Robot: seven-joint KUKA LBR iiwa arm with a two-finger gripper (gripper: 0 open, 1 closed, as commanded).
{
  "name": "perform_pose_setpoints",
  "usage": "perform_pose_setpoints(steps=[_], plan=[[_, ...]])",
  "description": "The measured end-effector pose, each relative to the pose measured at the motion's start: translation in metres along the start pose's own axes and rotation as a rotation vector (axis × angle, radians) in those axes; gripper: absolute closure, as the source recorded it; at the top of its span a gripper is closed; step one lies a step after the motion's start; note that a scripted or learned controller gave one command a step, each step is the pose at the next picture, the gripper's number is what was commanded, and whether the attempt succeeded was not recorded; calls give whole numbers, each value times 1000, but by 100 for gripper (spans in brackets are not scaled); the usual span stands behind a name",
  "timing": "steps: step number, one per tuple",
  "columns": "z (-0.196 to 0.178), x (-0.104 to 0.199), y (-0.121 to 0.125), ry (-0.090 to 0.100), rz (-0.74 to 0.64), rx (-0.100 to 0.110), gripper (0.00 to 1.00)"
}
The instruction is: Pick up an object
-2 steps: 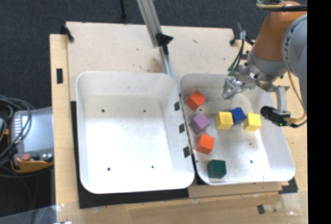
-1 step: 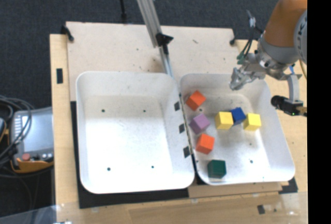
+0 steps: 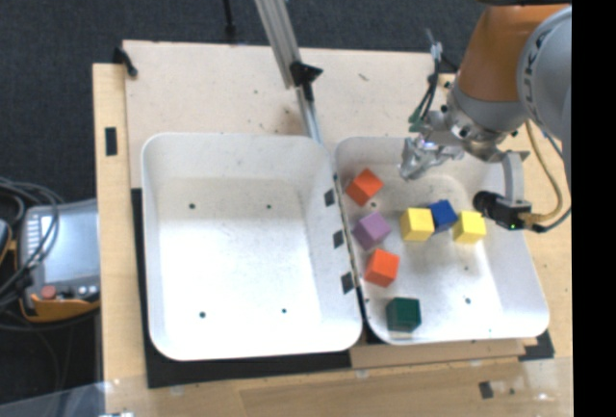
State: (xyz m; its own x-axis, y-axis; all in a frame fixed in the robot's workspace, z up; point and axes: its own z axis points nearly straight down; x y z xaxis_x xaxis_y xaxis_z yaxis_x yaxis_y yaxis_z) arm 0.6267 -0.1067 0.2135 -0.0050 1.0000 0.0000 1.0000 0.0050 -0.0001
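The gripper point(image 3: 417, 162) hangs over the right bin point(image 3: 510, 309), near its far rim at about 12 o'clock from the cluster of cubes. It is small and seen end-on, so I cannot tell how wide it is set, and nothing shows between its tips.

Any cube would do as the object. They all lie in the right bin: an orange cube point(image 3: 364, 186) at 8 o'clock from the gripper and nearest to it; a purple cube point(image 3: 372, 229) below that; a second orange cube point(image 3: 382, 266) lower again; a green cube point(image 3: 403, 313) at the near rim. Toward 5 o'clock sit a yellow cube point(image 3: 417, 223) touching a blue cube point(image 3: 443, 213), with another yellow cube point(image 3: 470, 226) just beside the blue one.

These look like small rigid blocks, probably light and hard, with flat smooth faces; they should not crush or bend, though a smooth face may slip if pinched off-centre. The best hold is across two opposite flat faces, low enough to bite the middle. The near orange cube stands apart from its neighbours, leaving room on both sides, so it seems the easiest pick. The yellow-blue pair is poorer: the touching faces leave no gap.
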Motion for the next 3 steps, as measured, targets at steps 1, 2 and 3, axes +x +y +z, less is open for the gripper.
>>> perform_pose_setpoints(steps=[1,2,3], plan=[[-14,47,-20,2,-2,-1,100],[-22,95,-27,2,-2,-1,100],[-33,147,-46,3,-3,0,100]])
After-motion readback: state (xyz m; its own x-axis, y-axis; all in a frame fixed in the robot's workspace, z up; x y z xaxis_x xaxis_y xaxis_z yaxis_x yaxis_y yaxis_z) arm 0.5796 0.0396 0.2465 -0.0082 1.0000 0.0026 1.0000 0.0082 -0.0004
